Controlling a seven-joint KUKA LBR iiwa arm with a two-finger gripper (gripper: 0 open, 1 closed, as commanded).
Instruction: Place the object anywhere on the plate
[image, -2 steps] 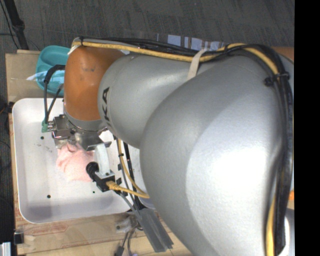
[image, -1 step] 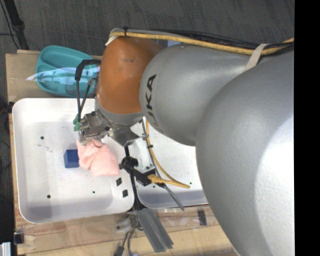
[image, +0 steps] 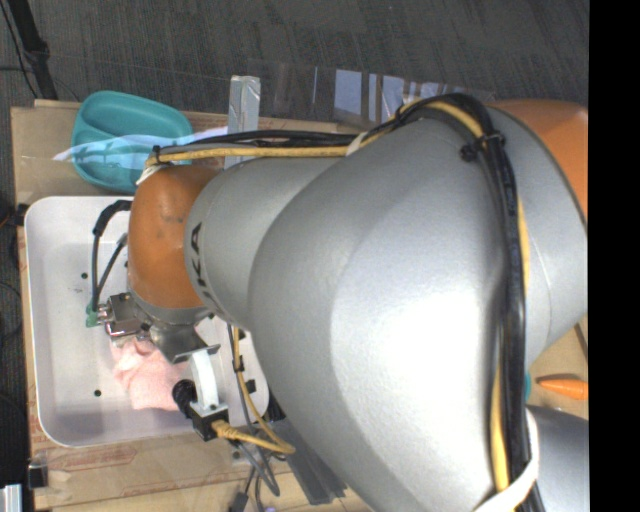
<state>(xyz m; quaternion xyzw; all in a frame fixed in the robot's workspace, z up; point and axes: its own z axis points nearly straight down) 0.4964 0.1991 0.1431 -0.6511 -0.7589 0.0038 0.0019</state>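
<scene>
Arm (image: 400, 300) is low over the pink object (image: 140, 378) in left bin (image: 50, 300) (grip state: cannot tell), probably grasp step; next lift toward plate.

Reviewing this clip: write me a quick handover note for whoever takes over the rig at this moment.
Arm reaches across into the left bin; its wrist hides the gripper's fingers.
A pink thing lies on the bin floor just under the wrist; whether it is object or plate I can't tell.
A teal item sits beyond the bin's far edge.
Done: no placement confirmed.
Left: confirm a grasp, then set the object on the plate.
</scene>
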